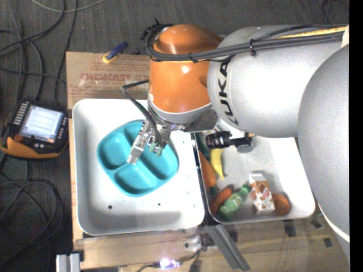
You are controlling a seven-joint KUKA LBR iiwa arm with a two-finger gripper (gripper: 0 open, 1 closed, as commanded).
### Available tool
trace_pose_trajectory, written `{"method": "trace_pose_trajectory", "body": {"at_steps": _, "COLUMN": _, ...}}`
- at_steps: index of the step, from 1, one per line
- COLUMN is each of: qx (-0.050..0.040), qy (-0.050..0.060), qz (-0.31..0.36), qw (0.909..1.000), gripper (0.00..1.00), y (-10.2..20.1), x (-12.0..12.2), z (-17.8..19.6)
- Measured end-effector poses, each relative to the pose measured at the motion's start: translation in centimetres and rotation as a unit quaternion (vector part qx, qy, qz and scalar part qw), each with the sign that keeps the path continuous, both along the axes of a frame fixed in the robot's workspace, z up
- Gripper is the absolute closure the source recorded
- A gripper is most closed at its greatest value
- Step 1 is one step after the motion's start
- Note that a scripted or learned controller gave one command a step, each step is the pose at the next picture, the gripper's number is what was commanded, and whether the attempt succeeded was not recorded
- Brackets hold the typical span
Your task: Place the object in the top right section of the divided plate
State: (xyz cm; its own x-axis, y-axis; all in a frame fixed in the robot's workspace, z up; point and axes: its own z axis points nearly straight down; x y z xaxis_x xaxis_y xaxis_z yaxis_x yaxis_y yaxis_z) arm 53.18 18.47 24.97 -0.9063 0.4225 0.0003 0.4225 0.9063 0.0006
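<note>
Nearest the lens, the grey arm point(272, 84) is seen over the left bin point(91, 208), its fingers point(146, 144) slightly parted and seemingly empty above the blue divided plate point(136, 160), so nothing may be placed if no object was gripped.

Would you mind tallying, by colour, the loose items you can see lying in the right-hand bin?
Orange: 2, the carrot and a round item at the bin's lower right
Yellow: 1, the banana
Green: 1, the bottle
Red: 1, an item beside the bottle
White and orange: 1, the carton
Total: 6; the arm may hide others.
</note>
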Motion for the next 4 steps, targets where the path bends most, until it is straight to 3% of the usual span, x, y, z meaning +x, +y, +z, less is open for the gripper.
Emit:
{"method": "trace_pose_trajectory", "body": {"at_steps": 1, "qx": -0.0020, "qy": 0.000, "qz": -0.167, "qw": 0.9859, "gripper": 1.00, "y": 3.4, "x": 2.4, "z": -2.1}}
{"method": "trace_pose_trajectory", "body": {"at_steps": 2, "qx": -0.0020, "qy": -0.002, "qz": -0.173, "qw": 0.9850, "gripper": 1.00, "y": 4.3, "x": 10.5, "z": 6.2}}
{"method": "trace_pose_trajectory", "body": {"at_steps": 3, "qx": -0.0022, "qy": -0.002, "qz": -0.064, "qw": 0.9979, "gripper": 1.00, "y": 3.7, "x": 12.0, "z": 5.1}}
{"method": "trace_pose_trajectory", "body": {"at_steps": 4, "qx": -0.0018, "qy": 0.000, "qz": -0.015, "qw": 0.9999, "gripper": 1.00, "y": 4.8, "x": 7.1, "z": -2.5}}
